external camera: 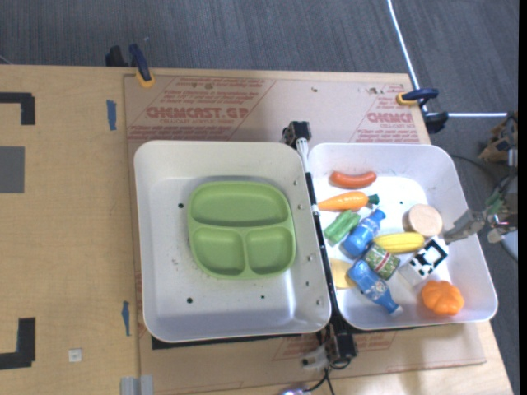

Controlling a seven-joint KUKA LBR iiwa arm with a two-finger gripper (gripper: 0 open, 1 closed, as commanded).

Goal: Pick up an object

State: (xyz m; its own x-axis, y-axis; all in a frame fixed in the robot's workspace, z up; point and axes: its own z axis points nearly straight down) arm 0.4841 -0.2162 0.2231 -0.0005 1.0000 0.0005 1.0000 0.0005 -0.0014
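On the right side of the tabletop (66, 220), the right bin (471, 212) holds a crowded heap of toy foods: a sausage (352, 178) at the far side, a carrot (344, 202) just nearer, a green vegetable (341, 226), two blue bottles (362, 234) and (375, 285), a yellow banana (399, 242), a round pale disc (424, 219), a small can (381, 261), a black-and-white tagged block (428, 257) and an orange fruit (443, 298) in the near right corner. The hand (458, 227) reaches in over the bin's right rim; whether it is open or closed I cannot tell. The left bin (156, 220) carries a green divided tray (241, 227). The orange fruit looks the easiest pick (it sits a little apart): probably light hollow plastic, rigid, smooth and rounded, so likely to slip unless taken across its widest middle. The bottles look glossy and overlap their neighbours.
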